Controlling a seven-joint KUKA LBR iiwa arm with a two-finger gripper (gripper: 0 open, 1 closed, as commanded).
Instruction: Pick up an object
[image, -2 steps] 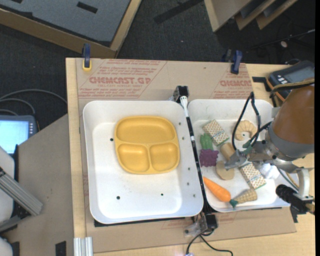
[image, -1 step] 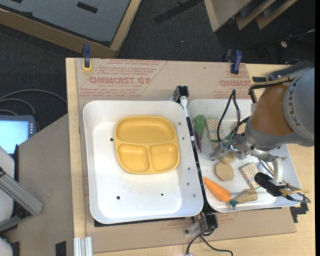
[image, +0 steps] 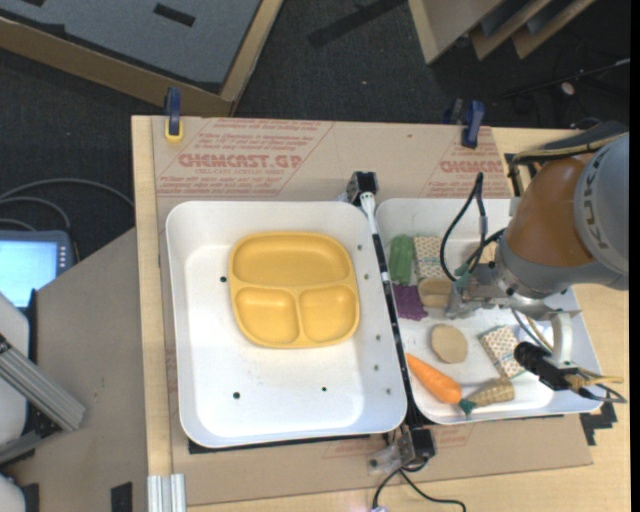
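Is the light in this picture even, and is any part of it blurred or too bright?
Camera view: soft, even light from above; the yellow plate shows a mild sheen, not glare. The left bin is bright white yet keeps its rim shading. The carrot and the arm look sharp, without motion blur. The monitor at the left edge is overexposed.
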